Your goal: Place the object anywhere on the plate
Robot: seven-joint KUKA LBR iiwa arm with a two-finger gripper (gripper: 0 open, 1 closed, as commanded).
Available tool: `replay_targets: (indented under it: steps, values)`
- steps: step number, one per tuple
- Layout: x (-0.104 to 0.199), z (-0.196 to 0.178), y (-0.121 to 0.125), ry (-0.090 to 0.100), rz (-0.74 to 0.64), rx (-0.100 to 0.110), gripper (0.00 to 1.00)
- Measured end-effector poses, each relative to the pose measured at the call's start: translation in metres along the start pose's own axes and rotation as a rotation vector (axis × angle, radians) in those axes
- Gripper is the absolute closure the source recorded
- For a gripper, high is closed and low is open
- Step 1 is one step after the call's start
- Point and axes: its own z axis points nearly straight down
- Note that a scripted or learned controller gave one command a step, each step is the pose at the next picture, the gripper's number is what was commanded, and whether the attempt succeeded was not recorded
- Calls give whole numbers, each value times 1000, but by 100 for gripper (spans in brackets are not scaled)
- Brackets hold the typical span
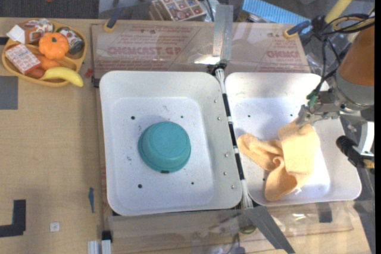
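Hovering over the right bin (333, 187), my pincer (309, 114) touches the top edge of the yellow cloth (286, 157); I cannot tell its opening. The teal plate (165, 146) lies in the left bin (119, 128).

The arm (361, 68) is cut off by the picture's right edge, and the gripper (311, 111), just above the yellow cloth (284, 157) near the right bin's (333, 190) right edge, is too small to read. The clutter (178, 3) beyond the bench's far edge is blurred.

Grey arm (357, 89), orange band, black cables.
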Motion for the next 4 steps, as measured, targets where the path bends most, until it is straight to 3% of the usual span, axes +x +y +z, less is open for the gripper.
replay_targets:
  steps: [1, 2, 4]
  values:
    - [-5, -53, -8, -1, -11, -3, 100]
    - [-5, -62, -7, -1, -12, -4, 100]
    - [103, -49, 17, 1, -814, -2, 100]
